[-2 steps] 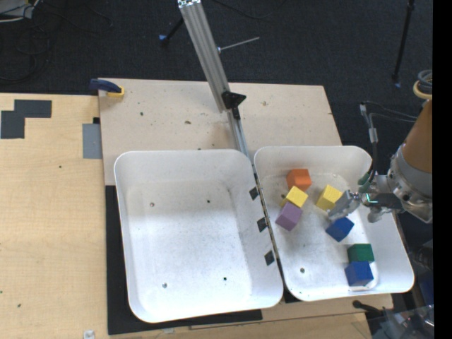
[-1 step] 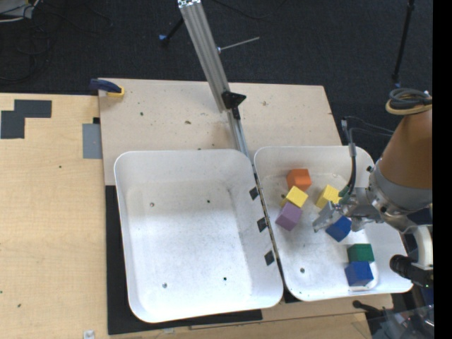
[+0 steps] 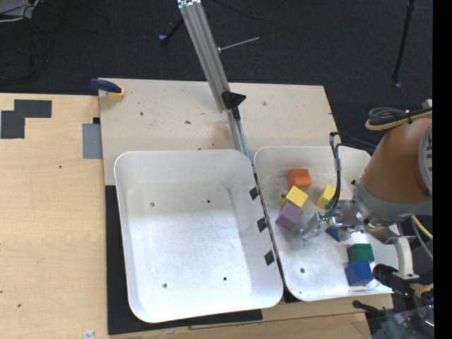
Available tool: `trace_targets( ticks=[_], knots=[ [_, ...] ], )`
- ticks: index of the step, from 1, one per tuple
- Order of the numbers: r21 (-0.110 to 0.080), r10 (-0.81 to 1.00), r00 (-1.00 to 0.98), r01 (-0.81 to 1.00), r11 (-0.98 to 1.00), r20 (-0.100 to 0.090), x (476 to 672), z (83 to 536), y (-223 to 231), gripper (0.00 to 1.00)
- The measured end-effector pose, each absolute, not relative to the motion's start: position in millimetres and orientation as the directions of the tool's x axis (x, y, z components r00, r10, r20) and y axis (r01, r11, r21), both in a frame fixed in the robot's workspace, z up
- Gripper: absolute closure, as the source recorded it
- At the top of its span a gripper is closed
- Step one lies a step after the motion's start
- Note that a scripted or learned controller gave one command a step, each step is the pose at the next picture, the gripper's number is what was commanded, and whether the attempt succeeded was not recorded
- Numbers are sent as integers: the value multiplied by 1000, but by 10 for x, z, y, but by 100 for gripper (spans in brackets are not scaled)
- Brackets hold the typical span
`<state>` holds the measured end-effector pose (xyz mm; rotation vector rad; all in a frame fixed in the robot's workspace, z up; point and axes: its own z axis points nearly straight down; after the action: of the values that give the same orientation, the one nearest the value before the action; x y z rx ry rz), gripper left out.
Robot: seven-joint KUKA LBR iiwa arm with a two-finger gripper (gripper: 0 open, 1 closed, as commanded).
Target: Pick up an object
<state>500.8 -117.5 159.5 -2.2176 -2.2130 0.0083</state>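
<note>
The right bin (image 3: 311, 287) holds several small blocks. An orange cube (image 3: 299, 178) lies toward the back, with a yellow block (image 3: 296, 197) and a purple block (image 3: 289, 217) in front of it. Another yellow block (image 3: 326, 195) sits by the arm. A green cube (image 3: 361, 252) and a blue cube (image 3: 359, 272) lie at the front right. My gripper (image 3: 315, 226) is down in this bin, just right of the purple block, with a blue piece (image 3: 332, 234) beside it. The arm's orange band (image 3: 395, 164) rises over the bin's right side. I see nothing held between the fingers.
The left bin (image 3: 134, 189) lies beside the right one, with black clips (image 3: 262, 224) along the shared wall. A slanted aluminium post (image 3: 210, 55) rises behind the bins. A blue and yellow clamp (image 3: 107, 87) sits at the bench's back left corner.
</note>
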Motion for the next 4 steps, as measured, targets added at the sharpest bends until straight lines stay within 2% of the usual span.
trace_targets(
  ticks=[1,2,3,4],
  knots=[
    [-11,1000,2,1000,-2,3,4927,968,-1140,0],
    [-6,1000,12,1000,-12,2,4938,1101,-1170,100],
    [1,1000,10,1000,-10,0,4916,1522,-1203,100],
    [4,1000,-1,1000,1,0,4948,2131,-1155,100]
  ],
)
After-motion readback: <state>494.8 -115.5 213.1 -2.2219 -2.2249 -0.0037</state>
